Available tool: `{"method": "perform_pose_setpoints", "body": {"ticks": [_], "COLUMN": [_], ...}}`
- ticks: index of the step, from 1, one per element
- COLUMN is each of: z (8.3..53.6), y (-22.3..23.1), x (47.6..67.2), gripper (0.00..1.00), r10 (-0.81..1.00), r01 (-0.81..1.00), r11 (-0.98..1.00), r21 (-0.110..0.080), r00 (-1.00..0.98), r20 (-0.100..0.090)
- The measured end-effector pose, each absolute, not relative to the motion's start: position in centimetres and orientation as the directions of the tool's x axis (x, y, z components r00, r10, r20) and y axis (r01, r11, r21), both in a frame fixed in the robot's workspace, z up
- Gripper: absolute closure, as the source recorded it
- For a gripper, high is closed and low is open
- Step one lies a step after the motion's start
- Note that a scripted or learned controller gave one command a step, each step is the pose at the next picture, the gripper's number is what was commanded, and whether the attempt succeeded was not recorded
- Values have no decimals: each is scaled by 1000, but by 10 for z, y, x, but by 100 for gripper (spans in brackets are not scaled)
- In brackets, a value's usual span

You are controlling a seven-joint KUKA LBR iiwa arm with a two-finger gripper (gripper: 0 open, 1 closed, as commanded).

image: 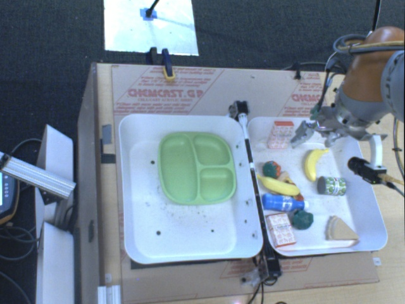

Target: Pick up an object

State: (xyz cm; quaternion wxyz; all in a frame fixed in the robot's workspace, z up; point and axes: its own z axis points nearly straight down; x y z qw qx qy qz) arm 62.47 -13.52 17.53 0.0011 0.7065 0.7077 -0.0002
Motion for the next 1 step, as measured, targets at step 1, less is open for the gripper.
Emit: {"method": "perform_pose_setpoints", "body": {"ticks": [1], "z": [84], "y": [-164], "x": [620], "gripper": [0], "r10": [1000], "r01": [1000], "r11": [1], "r21": [1], "r00": [-1], "r20": [0]}}
